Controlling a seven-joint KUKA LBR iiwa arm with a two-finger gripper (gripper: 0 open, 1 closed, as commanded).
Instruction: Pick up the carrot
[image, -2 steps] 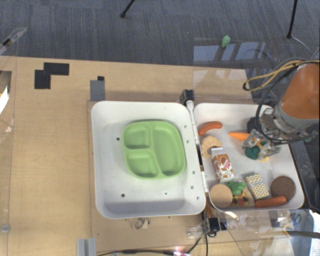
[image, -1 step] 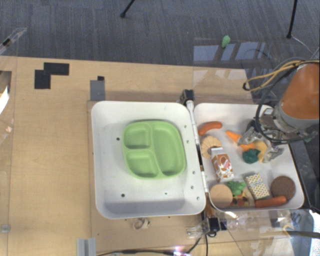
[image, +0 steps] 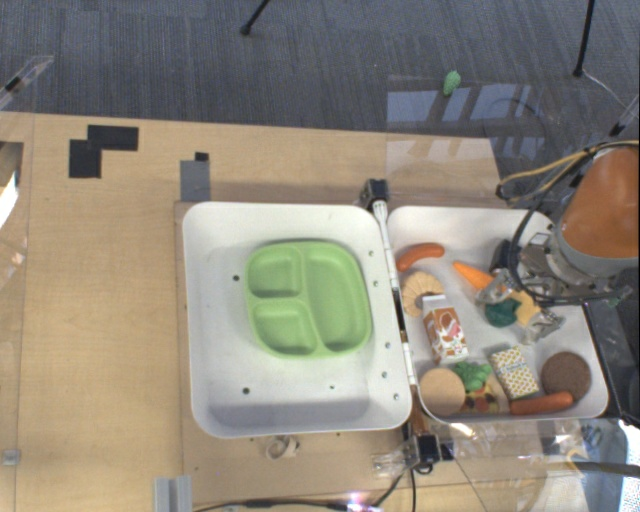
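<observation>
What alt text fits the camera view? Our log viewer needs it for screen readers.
The gripper hovers by the carrot in the right bin of toy food; the left bin has a green divided plate.

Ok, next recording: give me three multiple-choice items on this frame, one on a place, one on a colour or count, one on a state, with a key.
1. Where does the carrot lie?
A. In the right bin, beside the tool
B. On the green plate
C. On the bare bench

2. How many compartments does the green plate in the left bin have?
A. Two
B. Three
C. Five

3. How does the small carton lie?
A. Standing on the green plate
B. Gripped and lifted off the bin
C. Lying flat on the floor of the right bin

Key: 1 A, the orange carrot rests on the right bin's floor just left of the tool. 2 B, the plate's ridges mark three sections. 3 C, its printed face points up, between the round cracker and the other food.
</observation>
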